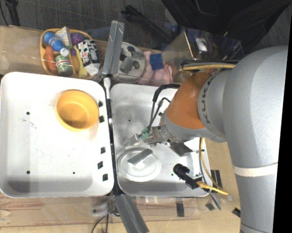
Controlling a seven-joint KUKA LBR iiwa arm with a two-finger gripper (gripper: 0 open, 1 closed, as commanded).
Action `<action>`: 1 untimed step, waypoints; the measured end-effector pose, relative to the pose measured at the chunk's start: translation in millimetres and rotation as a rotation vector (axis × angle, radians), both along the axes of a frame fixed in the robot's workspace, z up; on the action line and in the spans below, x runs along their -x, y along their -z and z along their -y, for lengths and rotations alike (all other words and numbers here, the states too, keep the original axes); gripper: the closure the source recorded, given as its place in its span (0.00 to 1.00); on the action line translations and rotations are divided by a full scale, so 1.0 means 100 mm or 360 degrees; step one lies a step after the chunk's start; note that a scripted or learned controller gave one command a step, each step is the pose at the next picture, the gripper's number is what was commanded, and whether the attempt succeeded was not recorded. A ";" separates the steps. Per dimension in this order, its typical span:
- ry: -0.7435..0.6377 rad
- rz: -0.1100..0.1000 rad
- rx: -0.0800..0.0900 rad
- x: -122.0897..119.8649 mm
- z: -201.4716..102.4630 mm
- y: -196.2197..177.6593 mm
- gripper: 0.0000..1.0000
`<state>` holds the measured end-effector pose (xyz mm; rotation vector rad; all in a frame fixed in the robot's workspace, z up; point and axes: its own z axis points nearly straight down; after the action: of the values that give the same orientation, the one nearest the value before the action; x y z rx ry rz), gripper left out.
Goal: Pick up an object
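Item: pale round dish (131, 170), shallow and glossy, a flat grey piece (142, 156) resting on it. It lies flat in the bin (131, 109) right of the yellow bowl (77, 110). The gripper (147, 136) hangs just over the dish, likely lined up to descend; whether it is open or closed cannot be told. A basket of toys (65, 53) stands behind the bowl.

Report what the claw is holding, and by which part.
It cannot be told. The claw is low in the right bin, just beyond a round white dish, and the view shows no object clearly in its grip.
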<state>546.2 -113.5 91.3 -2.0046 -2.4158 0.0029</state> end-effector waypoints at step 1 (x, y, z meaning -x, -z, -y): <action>-0.0074 -0.0004 -0.0003 0.16 -0.11 0.01 0.00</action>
<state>530.0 -102.0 90.6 -1.9459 -2.4596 0.0028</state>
